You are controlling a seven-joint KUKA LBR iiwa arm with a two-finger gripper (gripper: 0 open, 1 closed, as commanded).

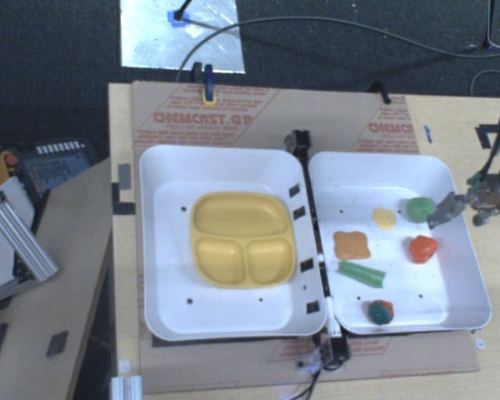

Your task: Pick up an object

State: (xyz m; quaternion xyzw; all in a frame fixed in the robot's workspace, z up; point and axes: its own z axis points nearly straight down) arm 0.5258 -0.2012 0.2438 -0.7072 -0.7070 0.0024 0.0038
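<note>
The gripper [465,208], whose state I cannot tell, sits beside the green ball [419,209] and may push it away.

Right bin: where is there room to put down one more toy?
The right bin has bare floor along its far edge, above the yellow piece and green ball. Also free: the near right corner, beside the red-green toy. The middle is crowded with the orange piece, green stick and red toy.
</note>
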